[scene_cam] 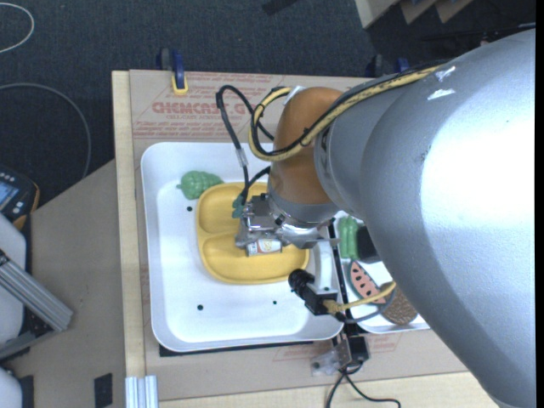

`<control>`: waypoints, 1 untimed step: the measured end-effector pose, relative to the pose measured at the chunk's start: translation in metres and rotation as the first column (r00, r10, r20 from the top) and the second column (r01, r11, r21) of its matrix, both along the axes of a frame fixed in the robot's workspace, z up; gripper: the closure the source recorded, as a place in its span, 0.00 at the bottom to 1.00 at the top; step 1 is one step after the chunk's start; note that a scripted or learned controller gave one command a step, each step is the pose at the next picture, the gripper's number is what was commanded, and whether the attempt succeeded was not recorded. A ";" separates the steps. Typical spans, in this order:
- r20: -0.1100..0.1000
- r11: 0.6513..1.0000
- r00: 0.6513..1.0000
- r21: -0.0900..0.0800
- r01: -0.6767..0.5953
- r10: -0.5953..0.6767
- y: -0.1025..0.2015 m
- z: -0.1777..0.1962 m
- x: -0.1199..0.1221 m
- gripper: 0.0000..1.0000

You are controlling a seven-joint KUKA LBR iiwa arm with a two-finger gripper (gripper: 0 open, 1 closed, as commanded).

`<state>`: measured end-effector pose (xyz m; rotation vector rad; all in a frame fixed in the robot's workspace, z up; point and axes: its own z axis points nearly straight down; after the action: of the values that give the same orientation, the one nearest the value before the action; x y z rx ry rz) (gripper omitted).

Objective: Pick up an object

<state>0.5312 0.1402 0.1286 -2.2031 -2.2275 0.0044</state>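
A yellow curved object [223,246], shaped like a thick folded banana or a soft toy, lies in the middle of the left white bin [170,253]. A small green leafy object [201,183] rests just beyond its upper left end. My gripper [255,228] hangs low over the right part of the yellow object, under the orange band of the arm [302,143]. The wrist hides the fingertips.
The right bin [382,317] is mostly covered by the arm; a green piece [347,236], a watermelon-slice toy [365,283] and a brown speckled object [399,310] peek out. Cables loop around the wrist. A blue-and-yellow clamp [178,68] sits on the bench's far edge.
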 end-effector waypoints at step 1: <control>0.020 1.000 1.000 -0.001 0.008 -0.008 0.017 0.080 0.051 1.00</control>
<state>0.5819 0.1571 0.2089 -2.2227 -2.2294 -0.0159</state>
